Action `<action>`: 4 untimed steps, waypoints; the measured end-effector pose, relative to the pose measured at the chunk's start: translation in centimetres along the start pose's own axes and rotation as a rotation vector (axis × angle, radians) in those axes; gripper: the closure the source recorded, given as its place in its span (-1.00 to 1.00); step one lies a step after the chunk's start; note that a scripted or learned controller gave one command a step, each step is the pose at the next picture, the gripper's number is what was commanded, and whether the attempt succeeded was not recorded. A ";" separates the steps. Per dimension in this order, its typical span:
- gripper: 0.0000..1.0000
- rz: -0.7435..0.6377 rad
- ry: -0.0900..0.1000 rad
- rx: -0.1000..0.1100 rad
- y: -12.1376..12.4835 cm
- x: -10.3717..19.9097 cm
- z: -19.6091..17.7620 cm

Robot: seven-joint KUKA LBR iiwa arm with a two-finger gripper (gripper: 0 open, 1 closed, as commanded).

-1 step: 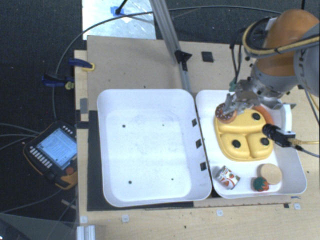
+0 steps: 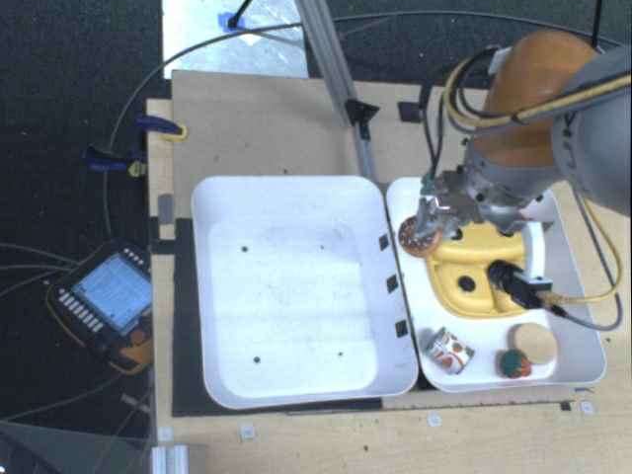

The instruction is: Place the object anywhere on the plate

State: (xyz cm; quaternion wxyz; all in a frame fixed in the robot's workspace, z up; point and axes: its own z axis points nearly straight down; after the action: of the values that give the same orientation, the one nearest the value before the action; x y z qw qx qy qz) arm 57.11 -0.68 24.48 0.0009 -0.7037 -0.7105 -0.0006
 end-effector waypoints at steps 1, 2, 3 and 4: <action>1.00 0.001 0.000 0.001 -1.5 4.3 0.8; 1.00 0.000 0.000 0.000 -2.8 8.8 0.7; 1.00 0.000 0.000 -0.001 -2.4 13.7 1.5; 1.00 0.002 -0.002 0.001 -3.0 16.4 2.9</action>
State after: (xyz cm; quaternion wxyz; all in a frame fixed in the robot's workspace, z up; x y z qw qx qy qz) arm 53.95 15.68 21.62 0.0007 -0.7045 -0.7097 0.0002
